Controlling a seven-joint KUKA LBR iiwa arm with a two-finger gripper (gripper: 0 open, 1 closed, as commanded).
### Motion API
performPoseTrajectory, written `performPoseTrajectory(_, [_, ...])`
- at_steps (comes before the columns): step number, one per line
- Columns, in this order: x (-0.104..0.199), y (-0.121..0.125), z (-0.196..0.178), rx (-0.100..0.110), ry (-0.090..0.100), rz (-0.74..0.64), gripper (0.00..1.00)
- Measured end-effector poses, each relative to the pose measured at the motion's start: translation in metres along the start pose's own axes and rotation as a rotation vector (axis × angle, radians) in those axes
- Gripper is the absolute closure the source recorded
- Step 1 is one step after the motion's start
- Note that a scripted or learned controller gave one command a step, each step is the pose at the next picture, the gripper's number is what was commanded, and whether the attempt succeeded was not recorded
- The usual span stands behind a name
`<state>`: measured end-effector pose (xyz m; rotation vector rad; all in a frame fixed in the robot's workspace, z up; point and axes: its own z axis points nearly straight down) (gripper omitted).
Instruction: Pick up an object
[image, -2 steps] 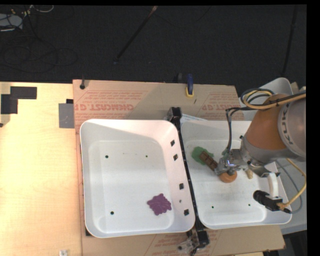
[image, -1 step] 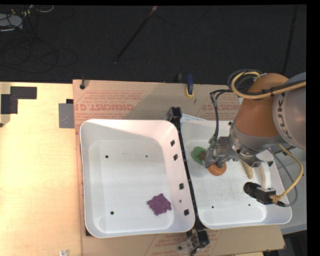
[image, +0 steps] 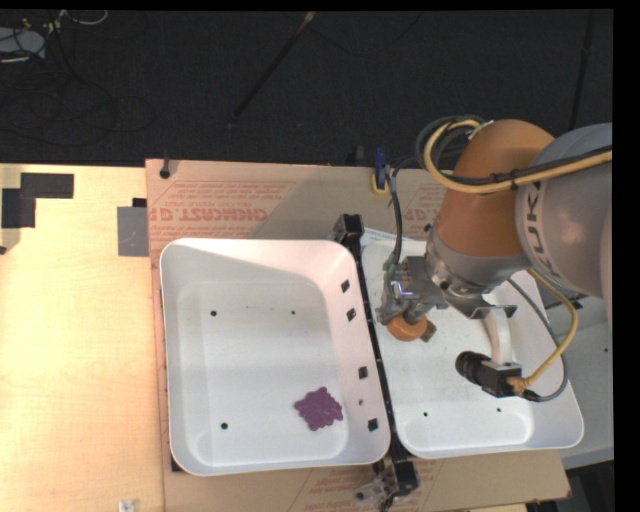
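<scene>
The gripper (image: 405, 300) is down inside the right bin (image: 560, 425), close to that bin's left wall and in the half of it farther from the camera. Just below the gripper, touching or almost touching it, sits a small round orange object (image: 405, 329) on the floor of the right bin. Whether that object lies between the gripper's tips or only under them cannot be told, since the wrist and its metal fittings cover the tips from above; how wide the gripper stands cannot be told either.

The arm (image: 500, 200) comes over the right bin from that bin's right side, its broad orange band above the wrist and the grey body beyond it hiding the far right corner of the bin. A yellow cable (image: 560, 340) loops from the arm down to a black plug-like fitting (image: 485, 372) that hangs over the middle of the right bin, to the right of the orange object and nearer the camera.

The left bin (image: 180, 350) stands against the right bin, the two joined along a black divider (image: 365, 340). In the left bin a purple, lumpy object (image: 319, 408) lies on the floor near that bin's near right corner, well apart from the gripper. Both bins rest on a sheet of brown cardboard (image: 230, 205) on the wooden bench (image: 70, 350).
</scene>
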<state>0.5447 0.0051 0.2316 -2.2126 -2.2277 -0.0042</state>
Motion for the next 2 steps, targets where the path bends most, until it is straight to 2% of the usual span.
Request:
performPoseTrajectory(1, [0.081, 0.008, -0.136, -0.01, 0.001, -0.001, 1.0])
performPoseTrajectory(2, [0.106, 0.004, -0.068, 0.011, -0.004, 0.005, 1.0])
